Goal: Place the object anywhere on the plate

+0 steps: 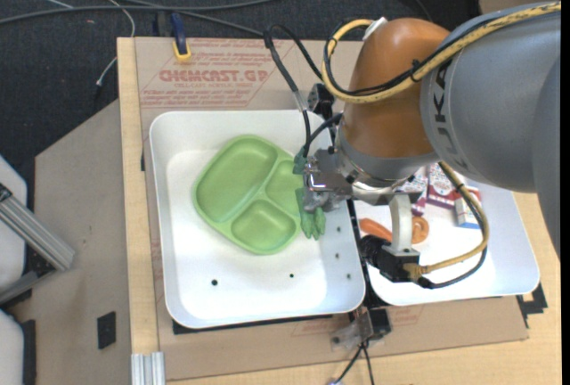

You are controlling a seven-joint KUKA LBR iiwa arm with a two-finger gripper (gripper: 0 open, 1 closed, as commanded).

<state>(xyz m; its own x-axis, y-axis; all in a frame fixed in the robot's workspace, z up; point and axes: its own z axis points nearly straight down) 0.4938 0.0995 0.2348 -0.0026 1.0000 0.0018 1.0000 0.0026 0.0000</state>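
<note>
- Camera view: grey arm with orange band (401, 89) reaches in from the right and covers much of the right shallow white bin (508, 272).
- Small coloured items (436, 200) show past the arm in that bin.
- Green sectioned plastic plate (245, 192) lies in the left shallow white bin (178, 267); bare floor left and below it.
- Two-finger gripper (313, 207) at the plate's right rim, over a green object (313, 223); finger spread and grasp: cannot tell.

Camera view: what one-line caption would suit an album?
Grey-and-orange arm's gripper hangs at the right edge of a green divided plastic plate in the left white bin.
</note>
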